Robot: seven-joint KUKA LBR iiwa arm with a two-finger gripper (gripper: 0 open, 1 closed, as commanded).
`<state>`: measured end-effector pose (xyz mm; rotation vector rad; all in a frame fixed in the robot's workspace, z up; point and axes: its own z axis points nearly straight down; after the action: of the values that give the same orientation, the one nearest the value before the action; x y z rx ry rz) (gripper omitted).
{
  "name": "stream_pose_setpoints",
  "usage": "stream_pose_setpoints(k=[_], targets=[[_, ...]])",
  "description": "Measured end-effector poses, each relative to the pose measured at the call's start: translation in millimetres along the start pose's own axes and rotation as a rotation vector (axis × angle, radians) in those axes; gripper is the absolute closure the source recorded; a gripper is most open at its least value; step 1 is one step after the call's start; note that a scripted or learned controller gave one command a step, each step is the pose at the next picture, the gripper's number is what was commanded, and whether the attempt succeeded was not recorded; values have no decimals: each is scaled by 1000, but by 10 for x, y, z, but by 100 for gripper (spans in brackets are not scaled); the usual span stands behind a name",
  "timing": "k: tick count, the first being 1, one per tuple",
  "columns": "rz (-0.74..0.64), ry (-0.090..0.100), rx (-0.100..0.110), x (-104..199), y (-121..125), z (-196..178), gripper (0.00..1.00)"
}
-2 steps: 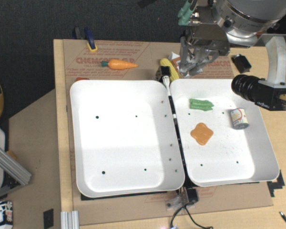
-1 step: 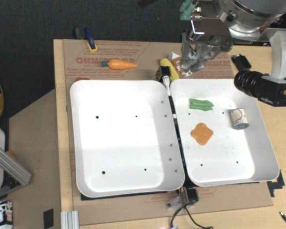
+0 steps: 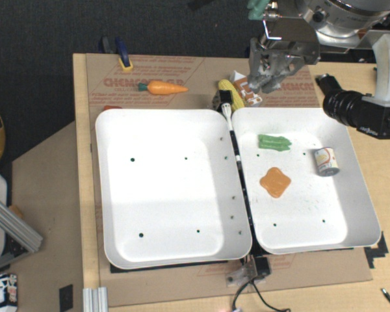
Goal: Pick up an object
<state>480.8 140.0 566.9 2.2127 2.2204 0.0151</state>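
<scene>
Arm (image 3: 351, 5) hangs high over the right bin (image 3: 351, 226) — gripper (image 3: 268, 77) above its back edge, whether shut or apart I cannot tell. Nothing lifted yet: green piece (image 3: 274, 142), orange piece (image 3: 275, 182), small can (image 3: 325, 161) all lie waiting.

Green piece (image 3: 274, 142), orange piece (image 3: 275, 182), small can (image 3: 325, 161) on its side, apart in right bin (image 3: 351, 229)

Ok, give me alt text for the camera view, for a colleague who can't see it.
The gripper hangs above the far edge of the right bin, which holds a green piece, an orange piece and a small can. A toy carrot lies on the cardboard behind the left bin.
</scene>
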Motion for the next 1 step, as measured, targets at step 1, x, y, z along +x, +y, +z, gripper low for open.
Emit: stream_pose_setpoints(k=[1], targets=[[7,-5,14,-3,1210,388,100]])
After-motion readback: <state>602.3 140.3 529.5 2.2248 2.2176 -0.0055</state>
